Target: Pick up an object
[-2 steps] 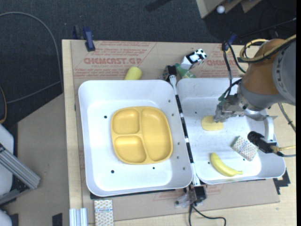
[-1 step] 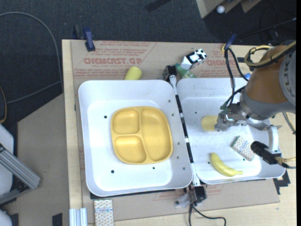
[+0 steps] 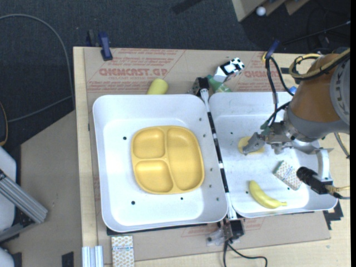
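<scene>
Right bin (image 3: pixel 239 107), about mid-depth, left of centre: 1 small yellow piece (image 3: pixel 245 145), rounded, same pale yellow as the banana, lying on the white floor. The gripper (image 3: pixel 255 144) sits directly over it, tip down on or just above the piece. Most of the piece is covered by the grey gripper body; just a yellow edge shows at its left and near sides, so its full shape is not readable. Whether the gripper is spread, closed, or clamped on the piece is impossible to judge from this slant. The arm (image 3: pixel 317 99) comes in from the right over the far right part of this bin and hides the floor beneath it. Other contents of the right bin: 1 banana (image 3: pixel 262 196) lying flat near the near wall, well apart from the gripper; 1 small white patterned packet (image 3: pixel 287 174) to the right of the banana, tilted. Left bin (image 3: pixel 111 149): 1 yellow plate (image 3: pixel 167 160) with 3 compartments, centred. On the bench (image 3: pixel 133 65) beyond the bins: 1 yellow rounded item (image 3: pixel 157 86) touching the left bin's far rim, 1 black-and-white item (image 3: pixel 232 67), details too small to read, and 1 blue clamp (image 3: pixel 104 46) at the far left edge.
</scene>
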Tool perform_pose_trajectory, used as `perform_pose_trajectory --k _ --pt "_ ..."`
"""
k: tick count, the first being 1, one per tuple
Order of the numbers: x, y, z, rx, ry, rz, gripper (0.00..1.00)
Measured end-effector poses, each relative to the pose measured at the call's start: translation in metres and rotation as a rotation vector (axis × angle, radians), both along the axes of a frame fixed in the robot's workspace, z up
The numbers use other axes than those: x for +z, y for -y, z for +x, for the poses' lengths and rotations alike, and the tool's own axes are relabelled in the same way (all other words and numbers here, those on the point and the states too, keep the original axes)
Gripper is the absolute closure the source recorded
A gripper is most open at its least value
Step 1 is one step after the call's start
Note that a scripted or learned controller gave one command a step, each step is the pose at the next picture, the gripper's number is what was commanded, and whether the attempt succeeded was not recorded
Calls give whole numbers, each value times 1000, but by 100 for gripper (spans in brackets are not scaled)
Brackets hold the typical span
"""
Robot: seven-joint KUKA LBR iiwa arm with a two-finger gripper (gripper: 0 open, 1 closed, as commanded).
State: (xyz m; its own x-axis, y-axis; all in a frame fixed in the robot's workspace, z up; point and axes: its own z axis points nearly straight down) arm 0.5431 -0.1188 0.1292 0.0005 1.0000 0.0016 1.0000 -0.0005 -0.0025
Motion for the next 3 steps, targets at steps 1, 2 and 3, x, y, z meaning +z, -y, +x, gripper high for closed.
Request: perform_pose_trajectory --k 1,2,3 --pt "-43 -19 29 0 7 -5 0" --pt "-33 -19 29 -1 7 -4 100" --pt "-34 -19 29 -1 6 -4 0"
